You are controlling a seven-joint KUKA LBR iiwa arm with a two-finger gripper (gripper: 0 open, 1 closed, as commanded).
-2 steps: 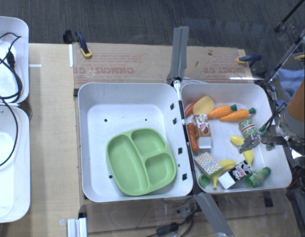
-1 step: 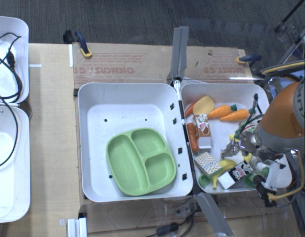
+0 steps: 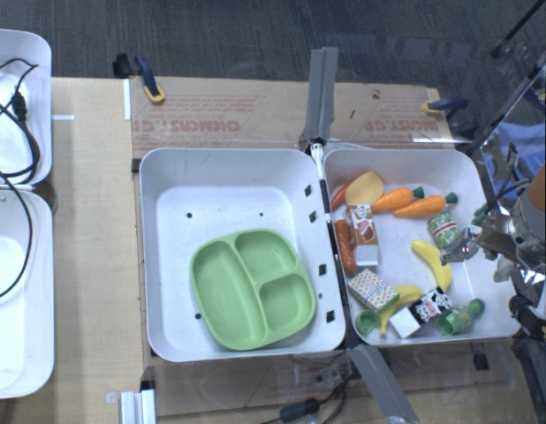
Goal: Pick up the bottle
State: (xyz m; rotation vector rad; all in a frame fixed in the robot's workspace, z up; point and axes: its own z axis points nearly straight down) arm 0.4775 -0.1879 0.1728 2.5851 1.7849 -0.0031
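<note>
The bottle [image 3: 458, 318] is seen lying on its side in the near right corner of the right bin [image 3: 472, 168], beside a small carton [image 3: 420, 312]. The gripper [image 3: 463, 247] is held at the bin's right edge, near a banana [image 3: 432, 263]; whether its fingers are spread cannot be told. A green tray [image 3: 253, 288] is seen in the left bin [image 3: 167, 193].

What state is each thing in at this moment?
Bottle: lying on its side, right bin's near corner, untouched.
Tool: over the right bin, above the bananas.
Green plate: flat in the left bin, nothing on it.
Carrots: lying side by side.
</note>
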